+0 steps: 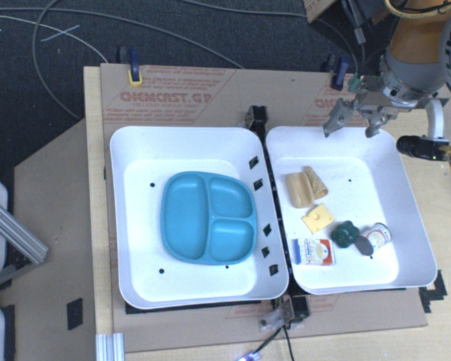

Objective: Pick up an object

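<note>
My gripper (pixel 352 127) hangs open above the far rim of the right bin (pixel 406 201), its two fingers spread and nothing between them. Well below it in that bin lie a tan bread-like piece (pixel 305 186), a yellow cheese wedge (pixel 317 219), a dark green round object (pixel 345 235), a small red-and-white can (pixel 377 236) and a white carton with red and blue print (pixel 314 252). All of them sit apart from the gripper.
The left bin (pixel 131 201) holds a blue divided plate (pixel 208 217). A black clip strip (pixel 261 194) runs between the two bins. Blue clamps (pixel 134 64) grip the cardboard board at the back. Cables trail over the dark floor behind.
</note>
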Robot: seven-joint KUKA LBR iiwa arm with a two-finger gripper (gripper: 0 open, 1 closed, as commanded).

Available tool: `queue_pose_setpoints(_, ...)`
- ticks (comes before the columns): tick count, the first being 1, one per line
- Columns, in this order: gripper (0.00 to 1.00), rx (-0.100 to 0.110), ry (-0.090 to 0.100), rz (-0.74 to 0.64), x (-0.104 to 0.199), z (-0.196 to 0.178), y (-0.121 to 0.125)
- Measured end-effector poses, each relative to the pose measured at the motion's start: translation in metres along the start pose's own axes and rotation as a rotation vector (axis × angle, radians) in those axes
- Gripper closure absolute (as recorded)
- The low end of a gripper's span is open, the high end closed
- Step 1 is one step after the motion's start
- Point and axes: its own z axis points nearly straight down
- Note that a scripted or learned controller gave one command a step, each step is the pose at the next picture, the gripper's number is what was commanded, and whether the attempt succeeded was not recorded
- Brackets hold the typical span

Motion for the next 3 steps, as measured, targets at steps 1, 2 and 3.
queue_pose_setpoints(1,0.0,-0.013,-0.002,-0.002,0.0,-0.008,0.002)
queue_pose_setpoints(2,0.0,-0.007,-0.001,-0.002,0.006,0.039,-0.004)
queue_pose_setpoints(3,0.0,-0.005,-0.001,-0.001,0.004,0.103,-0.003)
